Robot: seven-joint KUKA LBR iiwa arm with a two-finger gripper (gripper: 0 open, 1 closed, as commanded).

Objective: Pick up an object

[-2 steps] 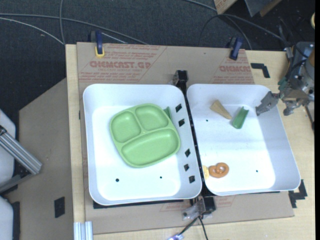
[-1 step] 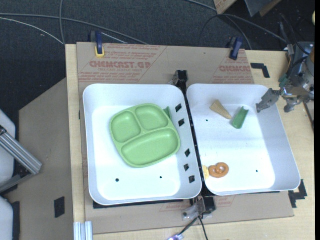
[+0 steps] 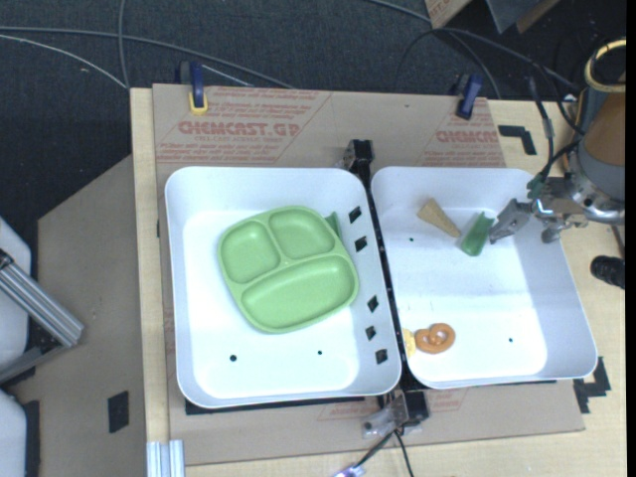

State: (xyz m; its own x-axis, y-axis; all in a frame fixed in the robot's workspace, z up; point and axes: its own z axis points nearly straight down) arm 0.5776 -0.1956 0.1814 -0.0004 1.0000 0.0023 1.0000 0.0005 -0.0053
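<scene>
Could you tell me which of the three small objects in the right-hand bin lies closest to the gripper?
The green block, right beside the gripper. The tan wedge lies just beyond it, and the orange pretzel sits far off near the bin's front edge.

At the right edge of the frame, the arm point(image 3: 606, 127) is grey with an orange band; its wrist is silvery metal, ending in a dark pincer point(image 3: 509, 222).

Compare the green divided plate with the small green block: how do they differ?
The green divided plate is pale green, wide and flat, with three compartments; the small green block is darker, narrow and plain. The plate lies in the left bin; the block lies in the right bin, beside a tan piece. Both are green.
</scene>
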